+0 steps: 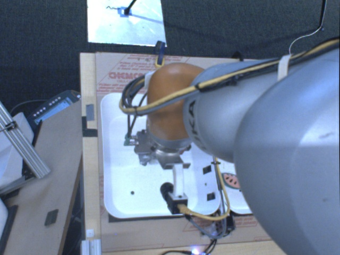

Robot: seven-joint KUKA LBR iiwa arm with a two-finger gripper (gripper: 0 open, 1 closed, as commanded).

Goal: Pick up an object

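Red print (125, 75) on cardboard (212, 66) seems illegible; end effector (146, 153) over white bin (114, 195), state unclear.

The bench (125, 70) is bearing a white bin (114, 193) lying beneath the pincer (143, 154), with a second bin (242, 204) sitting just beside it.

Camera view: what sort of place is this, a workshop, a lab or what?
Probably a robotics lab or test cell: a grey robot arm with an orange band reaches over a shallow white bin on a bench, and an aluminium framing rail sits at the left.
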